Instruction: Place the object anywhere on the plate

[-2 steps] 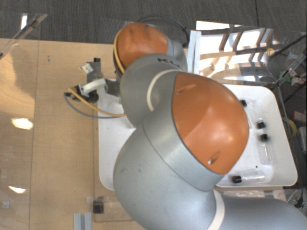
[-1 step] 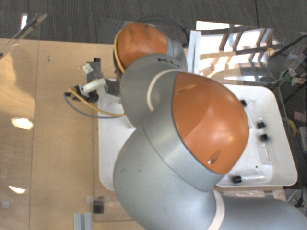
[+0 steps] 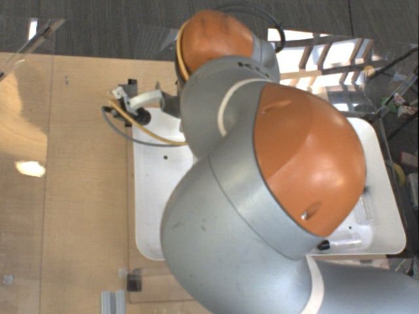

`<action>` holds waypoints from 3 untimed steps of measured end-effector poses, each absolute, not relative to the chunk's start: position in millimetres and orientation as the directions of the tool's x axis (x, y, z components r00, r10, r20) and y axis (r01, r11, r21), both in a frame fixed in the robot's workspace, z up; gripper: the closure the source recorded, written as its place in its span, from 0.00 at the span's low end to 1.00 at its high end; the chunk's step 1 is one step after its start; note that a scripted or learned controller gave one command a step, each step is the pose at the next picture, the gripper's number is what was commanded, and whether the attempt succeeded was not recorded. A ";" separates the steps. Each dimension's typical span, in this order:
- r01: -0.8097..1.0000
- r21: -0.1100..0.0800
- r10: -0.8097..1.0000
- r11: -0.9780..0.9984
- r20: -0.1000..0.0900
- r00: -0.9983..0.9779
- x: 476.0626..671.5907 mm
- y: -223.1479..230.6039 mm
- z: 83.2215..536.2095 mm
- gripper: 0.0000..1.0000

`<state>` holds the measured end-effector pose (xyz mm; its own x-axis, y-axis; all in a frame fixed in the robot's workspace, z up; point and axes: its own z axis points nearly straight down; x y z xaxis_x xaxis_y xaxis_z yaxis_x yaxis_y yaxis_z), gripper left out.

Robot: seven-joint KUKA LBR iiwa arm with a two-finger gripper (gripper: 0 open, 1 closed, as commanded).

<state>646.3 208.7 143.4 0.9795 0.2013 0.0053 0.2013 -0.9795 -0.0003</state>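
One grey arm (image 3: 262, 195) covers most of the camera view, reaching in from the right and crossing toward the upper left. Large orange cap (image 3: 308, 156) on its nearest joint, glossy, with a small dark mark near its lower edge; a second orange cap (image 3: 213, 38) on the joint further up the view. White bin (image 3: 150, 201), shallow, its left wall and rounded near-left corner exposed beside the arm; more white rim (image 3: 386, 195) shows past the arm on the right, and whether that belongs to the same bin cannot be told. Pincer (image 3: 169, 104) at the far-left corner of the white bin, seen as a dark body mostly tucked under the wrist; whether it is wide, narrow or holding anything cannot be told. Object and plate: position cannot be told, the arm hiding the bin floor. Pale wooden table (image 3: 72, 175) to the left of the bin, with a bright patch of reflected light (image 3: 29, 169). Small dark block (image 3: 133, 281) on the table just beyond the bin's near-left corner. Dark ribbed floor (image 3: 98, 5) along the top.
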 end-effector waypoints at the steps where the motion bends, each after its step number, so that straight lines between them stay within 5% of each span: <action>1: 0.204 0.000 0.204 -0.979 0.006 0.979 661.4 164.5 90.0 0.00; 3: 0.201 -0.002 0.201 -0.980 0.001 0.980 662.8 202.7 86.8 0.00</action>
